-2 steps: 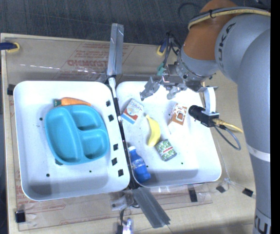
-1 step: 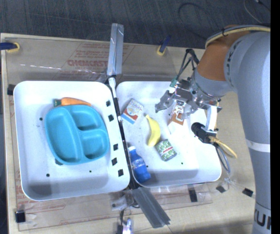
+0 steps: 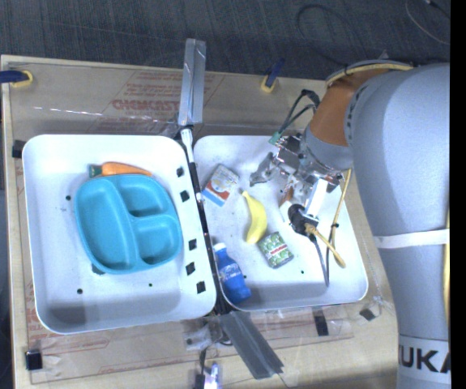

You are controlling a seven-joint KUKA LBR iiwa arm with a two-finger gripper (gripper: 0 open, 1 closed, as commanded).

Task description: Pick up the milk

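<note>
Left bin [image 3: 50, 217]: a blue divided tray [image 3: 127, 221] is laid flat in the middle, with a carrot [image 3: 123, 168] tucked against its upper edge, partly hidden by the tray.

Right bin [image 3: 330, 286]: the milk carton [image 3: 219, 183] is seen in the upper-left corner, lying tilted just beside the divider between the bins, its red-and-blue print facing up. A blue bottle [image 3: 231, 272] is placed along the left wall near the lower corner. A banana [image 3: 254, 218] is found near the middle, just right of and below the milk, apart from it. A small green packet [image 3: 275, 250] lies just below the banana's lower end.

The gripper [image 3: 285, 168] is positioned over the upper middle of the right bin, right of the milk and above the banana, apart from both. Whether it is spread or closed cannot be told. Nothing is seen between its fingers. The grey arm [image 3: 403, 177] with its orange band [image 3: 334, 116] is seen entering from the right.
</note>
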